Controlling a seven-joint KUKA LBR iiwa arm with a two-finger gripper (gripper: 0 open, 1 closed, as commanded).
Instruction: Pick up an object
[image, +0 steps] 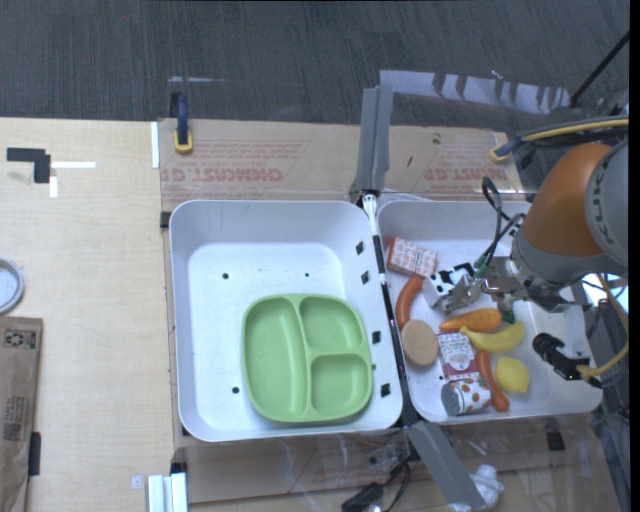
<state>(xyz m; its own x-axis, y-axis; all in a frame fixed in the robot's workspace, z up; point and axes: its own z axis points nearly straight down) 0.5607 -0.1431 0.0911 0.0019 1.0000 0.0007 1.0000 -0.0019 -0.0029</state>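
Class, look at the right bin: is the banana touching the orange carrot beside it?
Touching. In the camera view the banana lies directly against the underside of the carrot, with no white bin floor between them.

Dark grey carpet floor (300, 50) runs across the top. Pale wooden bench (80, 250) below it, with a sheet of brown cardboard (270, 160) laid flat. Blue clamp (180, 122) with yellow tip at the cardboard's far edge; light even.

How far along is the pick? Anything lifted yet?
Nothing looks lifted: the orange carrot, yellow banana and yellow lemon all lie in the right white bin. In hand: the tool sits low among them. Left: grasping and raising one item.
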